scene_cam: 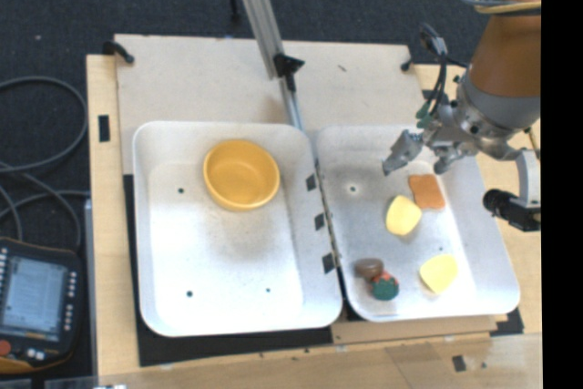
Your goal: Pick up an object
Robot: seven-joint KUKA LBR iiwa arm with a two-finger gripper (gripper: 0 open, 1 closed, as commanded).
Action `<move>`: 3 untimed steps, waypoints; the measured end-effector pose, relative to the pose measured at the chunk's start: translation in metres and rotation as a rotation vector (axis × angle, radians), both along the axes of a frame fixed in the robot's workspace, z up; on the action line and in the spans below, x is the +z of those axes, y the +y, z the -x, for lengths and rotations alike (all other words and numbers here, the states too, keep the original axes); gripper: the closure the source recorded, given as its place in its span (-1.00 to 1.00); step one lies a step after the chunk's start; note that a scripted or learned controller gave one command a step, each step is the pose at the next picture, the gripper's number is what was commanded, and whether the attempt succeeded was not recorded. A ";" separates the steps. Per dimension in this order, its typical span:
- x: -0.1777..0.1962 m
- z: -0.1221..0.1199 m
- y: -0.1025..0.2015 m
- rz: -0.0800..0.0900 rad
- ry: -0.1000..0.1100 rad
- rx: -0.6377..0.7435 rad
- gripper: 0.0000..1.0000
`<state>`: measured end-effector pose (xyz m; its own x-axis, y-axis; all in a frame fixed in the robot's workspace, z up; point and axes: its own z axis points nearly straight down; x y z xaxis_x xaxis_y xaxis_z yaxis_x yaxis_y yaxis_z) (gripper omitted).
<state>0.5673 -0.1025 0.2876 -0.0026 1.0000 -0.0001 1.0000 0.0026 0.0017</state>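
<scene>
Pincer (pixel 421 158) hanging over the right bin (pixel 474 291), up near its far end, and from the one overhead view its two fingers look spread, one grey tip (pixel 398 153) reaching left, the other (pixel 445 161) pointing down at the orange block (pixel 426 191). Nothing sits between them, so no catch yet.

Just below the pincer lies that orange block, and touching its lower left corner is a pale yellow lump (pixel 403 216). That's the trouble spot, I'd say: the two are crowded together, so a finger coming down could land on top of one or shove both sideways instead of straddling either. The block also looks flat and low, easy for the fingers to close above it and come up bare.

Further below the pincer, toward the near end, a second yellow piece (pixel 438 273) lies apart from the rest, the cleaner pick to my eye. Down and to the left, a brown lump (pixel 368 268) and a green-and-red bit (pixel 384 286) are nestled together, small and rounded, likely to squirt out of a pinch.

Well off to the pincer's left, a yellow bowl (pixel 241 174) stands in the left bin (pixel 164 305); its wide rim would need an edge grip, and the arm is nowhere near it.
</scene>
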 end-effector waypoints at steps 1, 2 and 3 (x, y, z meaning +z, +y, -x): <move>0.000 0.000 0.000 0.000 -0.001 -0.001 -1.00; -0.049 0.007 0.005 0.001 0.004 -0.003 -1.00; -0.092 0.004 0.006 0.001 0.005 -0.004 -1.00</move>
